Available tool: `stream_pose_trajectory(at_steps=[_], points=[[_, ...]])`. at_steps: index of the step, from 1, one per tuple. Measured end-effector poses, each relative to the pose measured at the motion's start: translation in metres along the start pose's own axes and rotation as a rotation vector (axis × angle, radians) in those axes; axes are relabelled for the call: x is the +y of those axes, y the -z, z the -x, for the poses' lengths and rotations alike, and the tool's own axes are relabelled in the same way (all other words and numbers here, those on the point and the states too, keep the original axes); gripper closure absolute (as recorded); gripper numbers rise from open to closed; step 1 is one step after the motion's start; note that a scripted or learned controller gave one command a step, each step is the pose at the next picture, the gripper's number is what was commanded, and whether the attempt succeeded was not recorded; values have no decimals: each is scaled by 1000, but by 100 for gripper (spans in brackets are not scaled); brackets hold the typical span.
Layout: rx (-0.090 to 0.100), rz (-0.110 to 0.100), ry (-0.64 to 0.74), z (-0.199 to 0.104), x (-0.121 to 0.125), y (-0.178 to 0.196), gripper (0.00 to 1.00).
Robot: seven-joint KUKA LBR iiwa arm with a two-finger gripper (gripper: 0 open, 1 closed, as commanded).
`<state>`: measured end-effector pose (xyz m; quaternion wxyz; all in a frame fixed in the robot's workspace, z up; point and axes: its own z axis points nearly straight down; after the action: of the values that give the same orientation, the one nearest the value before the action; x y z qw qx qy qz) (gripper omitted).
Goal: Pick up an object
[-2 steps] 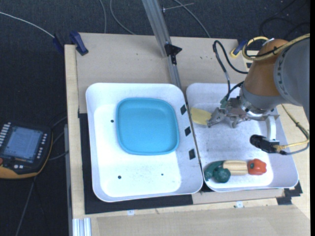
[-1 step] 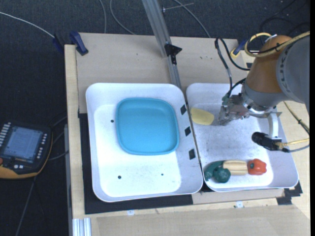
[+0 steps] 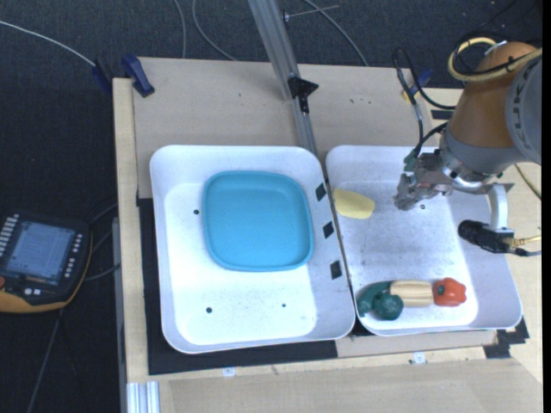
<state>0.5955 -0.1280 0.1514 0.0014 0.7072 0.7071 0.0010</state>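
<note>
We see the gripper (image 3: 411, 194) in the right part of the frame, up over the right bin (image 3: 482, 323). It hangs near the top of that bin. We cannot tell how the hand is set, because it is small, dark and seen from above. Nothing we can see is held in it.

The things to pick up lie in the right bin. A yellow piece (image 3: 354, 204) sits just to the left of the gripper, close to the wall between the two bins. Low in the bin, three things lie in a row: a green lump (image 3: 380, 303), a tan stick (image 3: 411, 293) and a red thing (image 3: 448, 292). They look like they touch each other.

We think some things could go wrong. The yellow piece is round and sits by the wall, so it may slide or roll away, or the hand may bump the wall. The three in the row are packed close, so a grab may push one and miss, or catch two.

The left bin (image 3: 172, 317) holds a blue tray (image 3: 256, 220).

Some parts are hard to see. The arm (image 3: 491, 110) is cut off at the right edge of the frame. We cannot say how high the gripper is over the bin floor. We also cannot tell what the green lump or the red thing really are.
</note>
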Motion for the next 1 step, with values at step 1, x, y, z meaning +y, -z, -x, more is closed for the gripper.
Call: stream_pose_trajectory(at_steps=[1], points=[[0, 3, 0, 3, -5, 60, 100]])
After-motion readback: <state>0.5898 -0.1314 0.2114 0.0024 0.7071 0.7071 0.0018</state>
